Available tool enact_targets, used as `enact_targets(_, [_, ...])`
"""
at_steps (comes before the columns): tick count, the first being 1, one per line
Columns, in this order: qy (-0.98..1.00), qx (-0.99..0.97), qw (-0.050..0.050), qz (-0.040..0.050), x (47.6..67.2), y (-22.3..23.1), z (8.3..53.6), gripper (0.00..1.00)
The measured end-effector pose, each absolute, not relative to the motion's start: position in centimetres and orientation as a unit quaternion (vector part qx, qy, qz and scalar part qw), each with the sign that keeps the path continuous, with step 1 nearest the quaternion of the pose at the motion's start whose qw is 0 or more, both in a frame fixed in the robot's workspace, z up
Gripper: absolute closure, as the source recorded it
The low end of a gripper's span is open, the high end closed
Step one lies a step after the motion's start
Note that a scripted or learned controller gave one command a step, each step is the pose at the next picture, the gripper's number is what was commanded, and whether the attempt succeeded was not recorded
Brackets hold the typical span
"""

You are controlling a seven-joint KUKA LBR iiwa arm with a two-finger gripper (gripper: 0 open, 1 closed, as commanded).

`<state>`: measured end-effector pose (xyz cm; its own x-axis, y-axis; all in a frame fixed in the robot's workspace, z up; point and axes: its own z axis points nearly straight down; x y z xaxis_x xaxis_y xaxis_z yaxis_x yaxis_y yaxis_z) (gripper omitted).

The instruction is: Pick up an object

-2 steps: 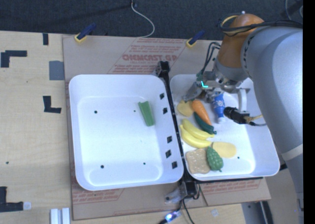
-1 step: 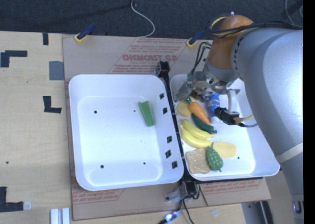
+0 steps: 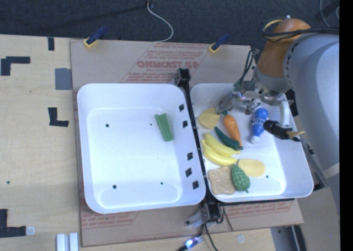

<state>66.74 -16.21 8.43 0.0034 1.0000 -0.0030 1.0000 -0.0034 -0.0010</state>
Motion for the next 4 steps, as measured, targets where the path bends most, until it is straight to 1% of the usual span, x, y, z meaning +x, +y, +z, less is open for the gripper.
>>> enact_targets(1, [0.708,0.706,-0.001,-0.0004,63.5,-11.3,11.0,0.0])
enact_targets(2, [0.708,0.706,-0.001,-0.0015,64.1,-10.5,8.2,0.0])
enact_targets(3, [0.708,0.706,-0.001,-0.0008,64.1,-10.5,9.4,1.0])
enact_targets(4, [0.707,0.707,0.0,-0.001,64.6,-14.1,8.3,1.0])
